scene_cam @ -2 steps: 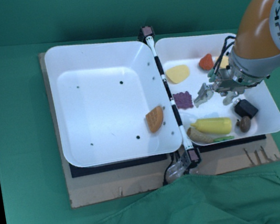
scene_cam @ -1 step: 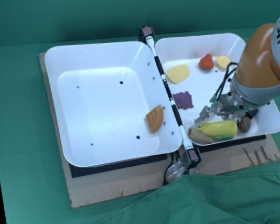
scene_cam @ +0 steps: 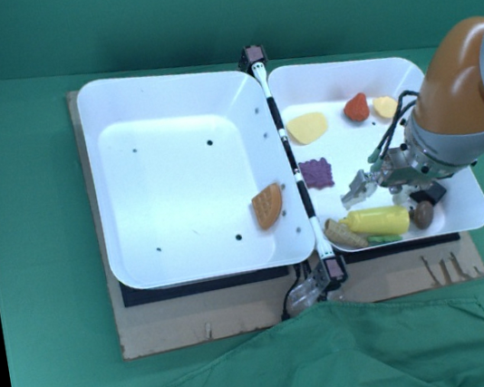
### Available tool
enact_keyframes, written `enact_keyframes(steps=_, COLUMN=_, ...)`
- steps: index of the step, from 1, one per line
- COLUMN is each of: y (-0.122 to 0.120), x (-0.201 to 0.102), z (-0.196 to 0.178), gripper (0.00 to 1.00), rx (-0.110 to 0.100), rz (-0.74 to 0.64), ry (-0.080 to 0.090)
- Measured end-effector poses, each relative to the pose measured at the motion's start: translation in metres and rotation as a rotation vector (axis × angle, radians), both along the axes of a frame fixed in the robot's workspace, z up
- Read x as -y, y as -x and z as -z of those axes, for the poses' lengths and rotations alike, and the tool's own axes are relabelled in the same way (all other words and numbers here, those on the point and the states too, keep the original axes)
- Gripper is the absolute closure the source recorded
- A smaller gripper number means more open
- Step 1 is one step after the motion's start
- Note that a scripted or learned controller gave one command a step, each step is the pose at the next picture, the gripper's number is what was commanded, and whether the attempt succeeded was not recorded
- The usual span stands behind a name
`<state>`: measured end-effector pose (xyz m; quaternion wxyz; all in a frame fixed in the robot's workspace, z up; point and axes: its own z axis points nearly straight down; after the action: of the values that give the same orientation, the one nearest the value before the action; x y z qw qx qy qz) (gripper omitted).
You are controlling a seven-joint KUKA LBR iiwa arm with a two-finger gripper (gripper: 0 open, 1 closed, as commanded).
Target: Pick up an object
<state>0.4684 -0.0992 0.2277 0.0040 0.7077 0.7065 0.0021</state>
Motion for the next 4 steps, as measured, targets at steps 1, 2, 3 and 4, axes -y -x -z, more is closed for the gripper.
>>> enact_keyframes(steps=1, y=-0.001, x=0.02, z=0.046, gripper=0.0, rx=-0.001, rz=0.004, ry=-0.004)
enact_keyframes(steps=2, y=-0.001, x=0.02, z=0.044, gripper=0.0, rx=0.001, rz=0.002, ry=-0.002)
enact_keyframes(steps=3, y=-0.064, x=-0.004, z=0.043, gripper=0.0, rx=0.005, rz=-0.001, ry=0.003)
enact_keyframes(steps=4, y=-0.007, x=-0.002, z=0.04, gripper=0.0, rx=0.013, rz=0.003, ry=0.004)
